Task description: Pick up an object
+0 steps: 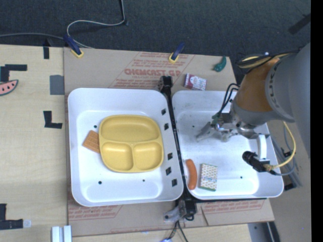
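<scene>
Gripper (204, 133), fingers spread and empty, over the right bin (252, 190); hot dog (191, 173) and patterned packet (209, 177) lie toward the near edge.

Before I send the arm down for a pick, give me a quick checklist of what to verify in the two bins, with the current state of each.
1. Targets in the right bin: ok. A sausage and a small packet lie near its front edge.
2. Those two apart: ok, a thin gap shows between them.
3. Pincer over a target: not ok. It sits over bare bin floor, behind both items.
4. Pincer holding anything: ok, nothing shows between its fingers.
5. Pincer opening: cannot tell.
6. Left bin items reachable: not ok. The yellow divided tray partly covers a brown piece.
</scene>
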`<state>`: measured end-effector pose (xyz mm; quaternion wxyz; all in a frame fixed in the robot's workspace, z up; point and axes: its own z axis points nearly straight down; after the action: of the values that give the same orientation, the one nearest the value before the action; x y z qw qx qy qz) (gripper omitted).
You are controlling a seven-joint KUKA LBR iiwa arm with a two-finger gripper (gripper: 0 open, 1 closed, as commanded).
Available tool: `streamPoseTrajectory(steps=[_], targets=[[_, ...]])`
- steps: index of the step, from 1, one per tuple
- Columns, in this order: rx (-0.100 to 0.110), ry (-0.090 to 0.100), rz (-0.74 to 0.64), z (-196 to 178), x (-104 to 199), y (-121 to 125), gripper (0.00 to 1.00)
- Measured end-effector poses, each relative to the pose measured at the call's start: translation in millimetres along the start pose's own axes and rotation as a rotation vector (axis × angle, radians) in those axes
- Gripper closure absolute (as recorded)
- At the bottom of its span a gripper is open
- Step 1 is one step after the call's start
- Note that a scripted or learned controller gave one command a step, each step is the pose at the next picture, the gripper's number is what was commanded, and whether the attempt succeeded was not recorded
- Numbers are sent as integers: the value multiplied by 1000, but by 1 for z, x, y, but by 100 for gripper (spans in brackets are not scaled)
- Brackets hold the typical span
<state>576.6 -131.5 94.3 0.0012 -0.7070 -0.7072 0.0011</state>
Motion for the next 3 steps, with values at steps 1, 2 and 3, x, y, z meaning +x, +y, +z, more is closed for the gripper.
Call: streamPoseTrajectory(steps=[1,2,3], targets=[[0,1,0,-10,1,0,100],[2,2,-1,-19,1,0,100],[2,2,-1,-19,1,0,0]])
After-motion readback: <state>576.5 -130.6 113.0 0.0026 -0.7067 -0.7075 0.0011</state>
